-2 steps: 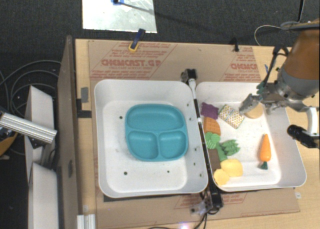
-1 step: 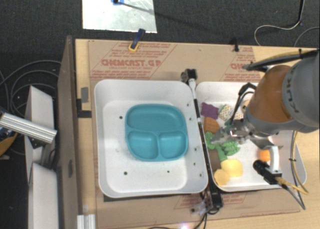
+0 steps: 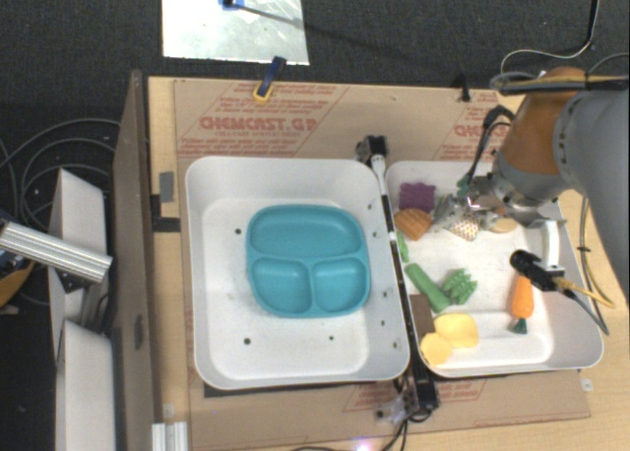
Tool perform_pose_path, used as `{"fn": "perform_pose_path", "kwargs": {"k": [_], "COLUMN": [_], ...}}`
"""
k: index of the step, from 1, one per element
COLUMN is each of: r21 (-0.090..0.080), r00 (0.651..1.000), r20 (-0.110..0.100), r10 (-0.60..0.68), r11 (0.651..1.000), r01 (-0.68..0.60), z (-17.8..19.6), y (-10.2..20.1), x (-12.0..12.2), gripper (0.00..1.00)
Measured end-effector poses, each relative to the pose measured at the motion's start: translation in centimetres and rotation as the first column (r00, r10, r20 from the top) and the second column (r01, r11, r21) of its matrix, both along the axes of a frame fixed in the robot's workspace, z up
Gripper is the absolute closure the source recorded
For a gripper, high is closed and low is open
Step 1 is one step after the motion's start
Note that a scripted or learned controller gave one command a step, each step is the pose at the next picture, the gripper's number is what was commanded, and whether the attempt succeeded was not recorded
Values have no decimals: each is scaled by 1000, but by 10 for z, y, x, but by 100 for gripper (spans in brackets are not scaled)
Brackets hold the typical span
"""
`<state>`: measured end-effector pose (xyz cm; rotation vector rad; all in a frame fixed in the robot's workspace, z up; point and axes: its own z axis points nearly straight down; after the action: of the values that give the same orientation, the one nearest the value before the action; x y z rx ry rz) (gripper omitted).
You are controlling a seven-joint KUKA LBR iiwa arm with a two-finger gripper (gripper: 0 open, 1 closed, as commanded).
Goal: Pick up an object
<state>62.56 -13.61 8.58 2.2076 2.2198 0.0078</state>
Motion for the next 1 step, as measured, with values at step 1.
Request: {"fn": "perform_pose_path", "kwargs": {"k": [1], "r21": [3], "r00": [1000], "r20": [-5], "r10": [3], "r11": [1000], "r01": [-3], "z": [0], "y": [36], "x": [40], "gripper": [0]}}
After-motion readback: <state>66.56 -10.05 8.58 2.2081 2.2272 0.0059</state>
